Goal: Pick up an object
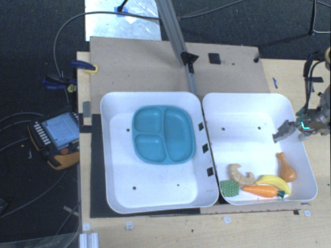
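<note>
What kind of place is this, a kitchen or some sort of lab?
Most likely a robotics lab bench, not a kitchen. Two white bins sit on a board, the food looks like toys beside a blue divided plate, a gripper reaches in, and cables and clamps lie on dark carpet.

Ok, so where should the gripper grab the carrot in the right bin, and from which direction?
Grip the carrot across its thick middle, coming straight down. It lies flat and lengthwise, with the banana close behind, so close across its width.
</note>
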`<state>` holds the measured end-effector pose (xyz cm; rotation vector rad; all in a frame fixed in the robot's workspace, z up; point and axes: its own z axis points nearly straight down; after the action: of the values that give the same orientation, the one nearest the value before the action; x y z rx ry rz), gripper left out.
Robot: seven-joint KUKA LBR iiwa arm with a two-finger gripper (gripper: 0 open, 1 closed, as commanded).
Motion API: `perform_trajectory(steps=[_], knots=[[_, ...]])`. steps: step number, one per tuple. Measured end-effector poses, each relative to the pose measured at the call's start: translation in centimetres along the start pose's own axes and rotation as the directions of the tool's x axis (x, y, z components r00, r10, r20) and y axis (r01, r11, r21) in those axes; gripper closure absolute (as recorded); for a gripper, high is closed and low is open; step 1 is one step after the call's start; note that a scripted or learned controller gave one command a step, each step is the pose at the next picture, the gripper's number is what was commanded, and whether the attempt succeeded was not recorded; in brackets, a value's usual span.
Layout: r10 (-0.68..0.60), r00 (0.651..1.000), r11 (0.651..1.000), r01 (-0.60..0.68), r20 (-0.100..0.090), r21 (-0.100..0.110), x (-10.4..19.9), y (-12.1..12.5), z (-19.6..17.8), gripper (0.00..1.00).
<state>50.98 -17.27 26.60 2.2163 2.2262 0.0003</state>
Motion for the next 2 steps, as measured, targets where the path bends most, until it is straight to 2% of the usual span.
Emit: perform_trajectory(steps=[1,2], knots=[[0.0,1.0,1.0,0.0,0.0,-0.001,0.0,0.0,0.0,0.0],[0.003,1.0,1.0,-0.003,-0.001,0.002,-0.3,-0.6,5.9,0.0]])
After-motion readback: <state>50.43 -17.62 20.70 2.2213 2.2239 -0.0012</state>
